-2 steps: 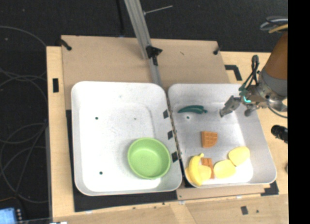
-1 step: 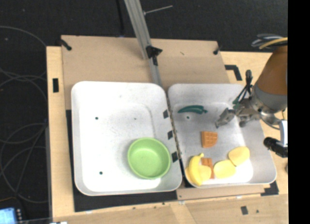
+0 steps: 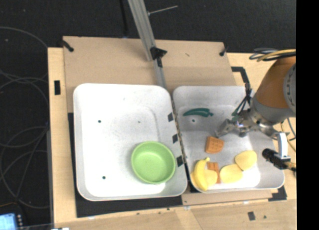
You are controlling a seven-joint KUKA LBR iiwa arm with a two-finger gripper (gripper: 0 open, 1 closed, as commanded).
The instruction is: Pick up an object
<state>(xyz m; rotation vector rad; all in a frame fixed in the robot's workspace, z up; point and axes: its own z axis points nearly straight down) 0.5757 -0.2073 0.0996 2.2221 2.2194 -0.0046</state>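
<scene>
Objects for picking lie in the right bin (image 3: 199,97): an orange waffle-like square (image 3: 214,145) near its middle, a dark green piece (image 3: 198,112) toward the far wall, and a yellow cluster along the near wall, where we see a banana-like piece (image 3: 202,174), a small orange block (image 3: 213,166) touching it, and two pale yellow rounded pieces (image 3: 231,173) (image 3: 245,160) side by side. We find the gripper (image 3: 225,127) low over the bin floor, just right of and beyond the waffle square and apart from it; whether it is parted or closed we cannot tell (it is small and blurs against the grey floor), and nothing shows between its tips. Open floor lies around the waffle square on its left and far sides, while the yellow cluster crowds the near wall and leaves little room there. In the left bin (image 3: 99,104) a green bowl (image 3: 153,162) sits upright close to the near right corner, with wide bare floor elsewhere. The arm (image 3: 276,89) is cut off at the right, its wrist hiding part of the right bin's far right corner.
</scene>
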